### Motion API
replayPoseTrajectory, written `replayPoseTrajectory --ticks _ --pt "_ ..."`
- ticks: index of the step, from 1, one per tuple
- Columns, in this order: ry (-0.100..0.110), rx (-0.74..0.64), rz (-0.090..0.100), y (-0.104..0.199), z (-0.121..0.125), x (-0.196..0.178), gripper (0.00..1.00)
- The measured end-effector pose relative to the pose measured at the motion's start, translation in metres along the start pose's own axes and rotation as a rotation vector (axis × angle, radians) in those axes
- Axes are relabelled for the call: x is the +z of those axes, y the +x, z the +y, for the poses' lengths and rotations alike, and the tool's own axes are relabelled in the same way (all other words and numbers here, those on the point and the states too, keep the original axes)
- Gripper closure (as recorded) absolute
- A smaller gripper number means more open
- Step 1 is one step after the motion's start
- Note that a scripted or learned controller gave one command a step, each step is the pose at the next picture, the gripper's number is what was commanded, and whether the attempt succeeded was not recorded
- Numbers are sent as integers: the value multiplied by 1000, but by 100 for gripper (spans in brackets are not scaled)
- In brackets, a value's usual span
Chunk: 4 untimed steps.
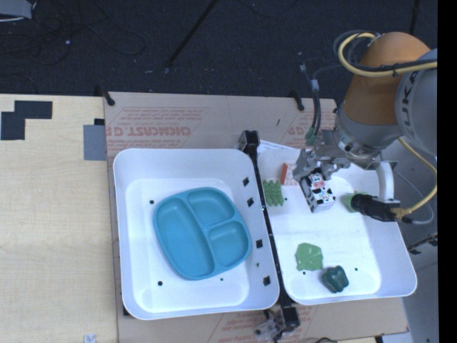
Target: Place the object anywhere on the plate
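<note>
Dark green object [334,278] near front rim, well below gripper [318,189], grip state unclear, blue plate [201,231] left

Bright, even light is falling from above, washing the two white bins [136,191] nearly to glare. Soft, short shadows are lying under the blue plate [200,231]. The dark floor behind is staying murky, and the whole picture is looking slightly soft and grainy.

A blue three-compartment plastic plate [201,231] is lying in the left white bin [136,170]. The grey arm's two-finger gripper [318,191] is hanging over the right white bin [389,263], seemingly above a small green ridged object [273,192].
</note>
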State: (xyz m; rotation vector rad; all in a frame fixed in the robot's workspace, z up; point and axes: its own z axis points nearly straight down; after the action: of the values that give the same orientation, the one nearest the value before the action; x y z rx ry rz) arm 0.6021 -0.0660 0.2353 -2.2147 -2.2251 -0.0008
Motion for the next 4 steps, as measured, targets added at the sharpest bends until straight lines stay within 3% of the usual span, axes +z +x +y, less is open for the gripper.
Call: replayPoseTrajectory --ticks 1,4 --pt "3 2 0 45 7 11 100" --pt "1 2 -1 190 25 -3 100"
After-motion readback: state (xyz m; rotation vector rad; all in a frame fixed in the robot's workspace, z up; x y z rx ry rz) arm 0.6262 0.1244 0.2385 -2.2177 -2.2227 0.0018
